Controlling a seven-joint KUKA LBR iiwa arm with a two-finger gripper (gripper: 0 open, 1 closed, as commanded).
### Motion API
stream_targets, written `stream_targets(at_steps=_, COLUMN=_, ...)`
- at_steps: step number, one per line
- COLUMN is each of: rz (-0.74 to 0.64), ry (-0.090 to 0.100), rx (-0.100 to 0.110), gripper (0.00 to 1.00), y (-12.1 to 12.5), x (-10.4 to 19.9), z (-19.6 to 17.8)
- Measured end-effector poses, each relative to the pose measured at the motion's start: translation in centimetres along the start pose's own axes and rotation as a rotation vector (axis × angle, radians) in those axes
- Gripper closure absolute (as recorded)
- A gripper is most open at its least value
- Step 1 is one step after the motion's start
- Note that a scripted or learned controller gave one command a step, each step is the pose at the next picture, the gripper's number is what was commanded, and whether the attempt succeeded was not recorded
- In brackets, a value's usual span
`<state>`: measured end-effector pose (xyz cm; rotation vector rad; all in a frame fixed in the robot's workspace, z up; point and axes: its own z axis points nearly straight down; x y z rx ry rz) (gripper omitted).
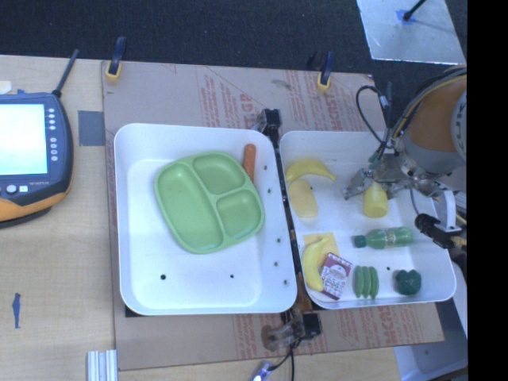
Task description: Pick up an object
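Yellow lemon-like piece stands in the upper part of the right bin, and the gripper is down right over it, metal fingers splayed to either side of its top. Whether the pincer is closed on the piece or merely straddling it cannot be told from this slanted view; the fingers look spread rather than pinched, and nothing is clearly lifted. By my reading the step in hand is the grasp itself: the arm has its target chosen and sits at picking height. The next move calls for the fingers to close squarely on the rounded yellow body, then a straight rise clear of the bin wall. Close neighbours matter: a green bottle lies just below the piece, and a banana lies to its left near the divider. The left bin holds a green divided plate and a carrot, well apart from the action.
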<state>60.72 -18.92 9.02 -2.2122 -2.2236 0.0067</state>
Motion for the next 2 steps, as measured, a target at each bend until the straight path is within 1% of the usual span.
stream_targets(at_steps=1, rz=-0.002, ry=-0.001, rx=-0.002, gripper=1.00, y=0.1, x=-0.1, z=-1.2)
stream_targets(at_steps=2, rz=0.001, ry=0.001, rx=-0.005, gripper=1.00, y=0.1, x=6.5, z=-9.7)
